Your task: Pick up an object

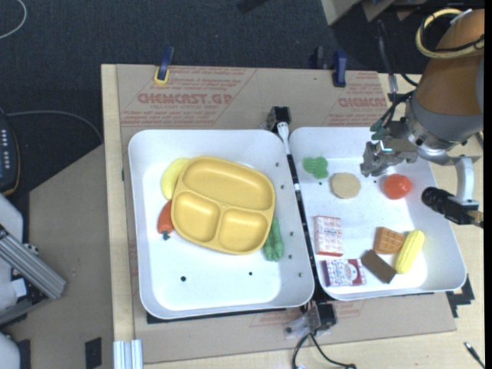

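since loose toy foods crowd the right white bin (453, 271), gripper (374, 162) hovers between round tan cookie (346, 184) and red tomato (397, 186); jaw state: cannot tell.

A shallow white plastic bin (338, 148) lies below the jaws. A second white bin (200, 283) lies left of them, both on the brown cardboard surface (231, 91).

Left bin (146, 206): centre occupied by yellow divided tray (223, 204); open floor left along front, below tray. Right bin (453, 264): gripper (374, 162) flanked by tan disc (345, 184) and red piece (397, 186); front crowded by cards (329, 235), waffle (388, 241), corn (409, 250); clear strip seen mid-bin, right of cards
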`<state>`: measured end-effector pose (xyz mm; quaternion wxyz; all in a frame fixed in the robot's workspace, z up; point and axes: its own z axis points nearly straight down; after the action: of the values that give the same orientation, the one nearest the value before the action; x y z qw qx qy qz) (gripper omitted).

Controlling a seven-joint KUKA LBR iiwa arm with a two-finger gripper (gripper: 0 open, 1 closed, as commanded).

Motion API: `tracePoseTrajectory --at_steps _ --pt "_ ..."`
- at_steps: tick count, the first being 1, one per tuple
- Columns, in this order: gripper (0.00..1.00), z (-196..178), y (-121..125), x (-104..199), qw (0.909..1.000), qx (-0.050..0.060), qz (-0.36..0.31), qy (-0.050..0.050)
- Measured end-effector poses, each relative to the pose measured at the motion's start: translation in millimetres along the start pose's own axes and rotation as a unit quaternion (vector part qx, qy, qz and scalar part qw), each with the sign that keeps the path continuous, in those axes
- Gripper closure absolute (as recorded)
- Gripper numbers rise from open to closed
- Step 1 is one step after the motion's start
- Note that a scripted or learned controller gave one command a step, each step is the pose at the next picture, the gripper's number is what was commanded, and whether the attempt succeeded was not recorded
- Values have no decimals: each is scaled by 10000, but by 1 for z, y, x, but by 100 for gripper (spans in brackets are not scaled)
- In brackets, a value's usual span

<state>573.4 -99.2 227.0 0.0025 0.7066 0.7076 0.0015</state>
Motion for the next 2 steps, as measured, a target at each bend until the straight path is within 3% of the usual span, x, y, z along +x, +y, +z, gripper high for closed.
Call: tracePoseTrajectory --at_steps 2 --pt "100 -7 33 92 10000 7 -23 15"
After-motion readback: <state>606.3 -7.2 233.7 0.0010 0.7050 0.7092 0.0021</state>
